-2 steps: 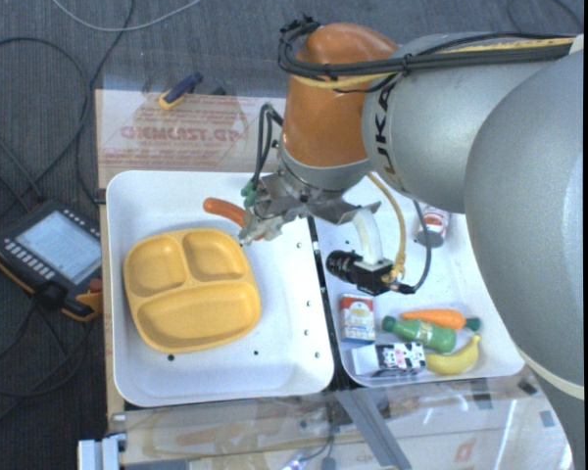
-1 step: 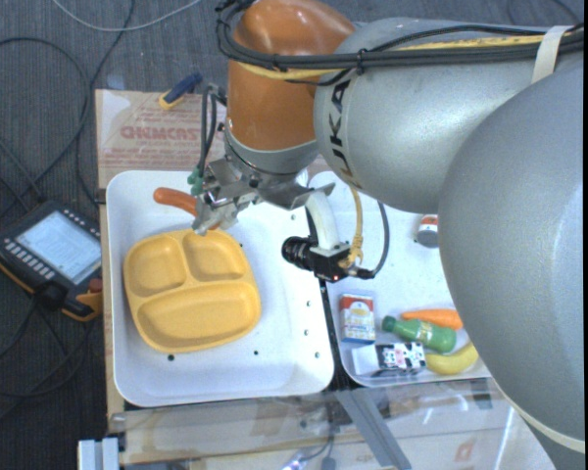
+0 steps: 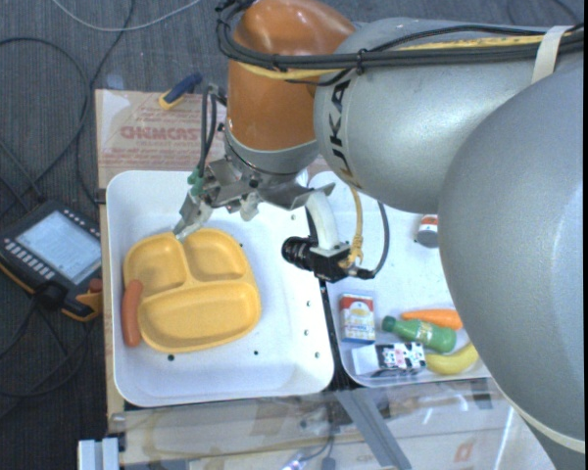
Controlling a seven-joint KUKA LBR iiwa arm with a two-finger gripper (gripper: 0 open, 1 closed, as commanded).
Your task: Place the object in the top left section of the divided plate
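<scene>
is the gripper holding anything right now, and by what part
Cannot be told. The gripper hangs over the yellow divided plate at its top edge, too small and shadowed to show anything between its tips.

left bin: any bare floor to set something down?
Left bin: bare floor right of the plate and along the front wall; a hot dog lies at the plate's left edge. The gripper hangs over the plate's far edge. Right bin's front is crowded.

Right bin (image 3: 345, 365): carrot (image 3: 433, 316); green bottle (image 3: 423, 333); banana (image 3: 451, 360)
</scene>
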